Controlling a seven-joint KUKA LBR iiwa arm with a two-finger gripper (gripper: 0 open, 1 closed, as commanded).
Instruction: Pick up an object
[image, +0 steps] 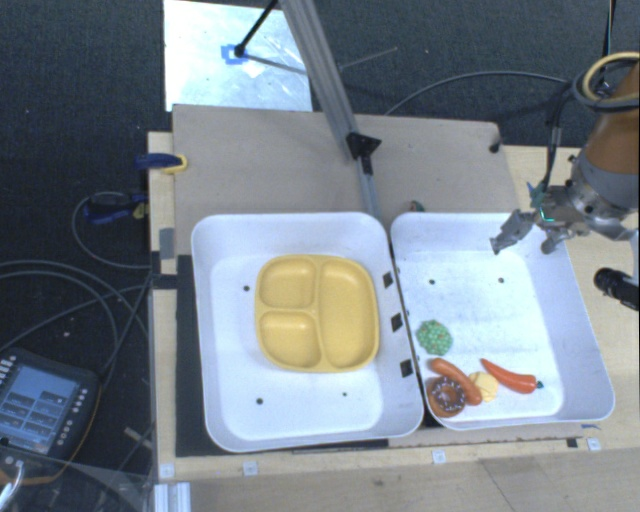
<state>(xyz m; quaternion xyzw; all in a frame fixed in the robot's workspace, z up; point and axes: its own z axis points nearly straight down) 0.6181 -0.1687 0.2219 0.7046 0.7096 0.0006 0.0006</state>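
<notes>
The gripper (527, 234) hangs open and empty over the right bin (575, 300) far edge, clear of contents. Candidate objects (broccoli floret (434, 336), hot dog (455, 378), chili pepper (509, 376)) cluster near the front wall, requiring a forward reach.

Bright even overhead light, faint shadows, slightly soft focus

camera: single, fixed | overhead, slanted down | covers both bins (300, 225) | mid-distance
</notes>
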